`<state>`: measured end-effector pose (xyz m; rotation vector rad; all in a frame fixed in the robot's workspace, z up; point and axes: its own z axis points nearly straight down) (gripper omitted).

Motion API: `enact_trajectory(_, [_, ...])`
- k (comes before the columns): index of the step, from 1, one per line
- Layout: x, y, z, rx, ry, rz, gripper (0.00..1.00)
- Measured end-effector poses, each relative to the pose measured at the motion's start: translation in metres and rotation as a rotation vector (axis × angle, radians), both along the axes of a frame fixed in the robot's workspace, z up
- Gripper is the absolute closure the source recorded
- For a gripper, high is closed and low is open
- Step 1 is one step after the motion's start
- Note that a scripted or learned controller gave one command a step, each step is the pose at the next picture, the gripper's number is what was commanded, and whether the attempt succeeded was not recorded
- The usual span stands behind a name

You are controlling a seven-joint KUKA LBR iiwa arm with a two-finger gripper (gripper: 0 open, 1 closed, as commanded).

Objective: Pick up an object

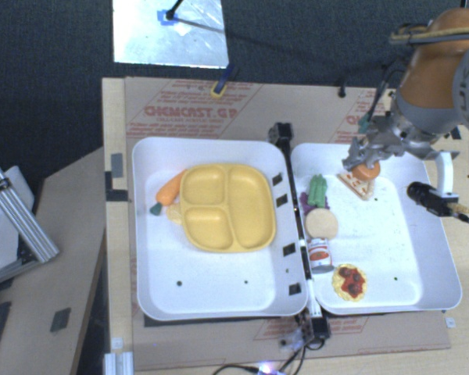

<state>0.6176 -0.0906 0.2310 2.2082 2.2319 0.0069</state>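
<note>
My gripper [363, 161] hangs low over the far part of the right bin [422, 287]. Directly under it lies a tan wedge with an orange-red top, like a toy pizza slice [359, 181]; whether the gripper touches it I cannot tell. Other items in the right bin are a green vegetable [318, 189], a beige round bun [321, 224], a small red-labelled can [319, 255] and a yellow disc with red topping [349, 281]. The left bin [219, 299] holds a yellow divided plate [223, 207] and an orange carrot [170, 187].
A black part of the arm [427, 197] juts over the right bin's right side. A black divider [291, 209] runs between the bins. A small green piece [155, 208] lies by the carrot. A shiny sheet [170, 22] lies beyond the bench.
</note>
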Motion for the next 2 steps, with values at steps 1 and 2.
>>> enact_trajectory(1, [0.008,0.048,-0.01,0.0,0.003,-0.001,1.0])
enact_trajectory(2, [0.02,0.092,-0.013,-0.001,0.001,-0.002,1.0])
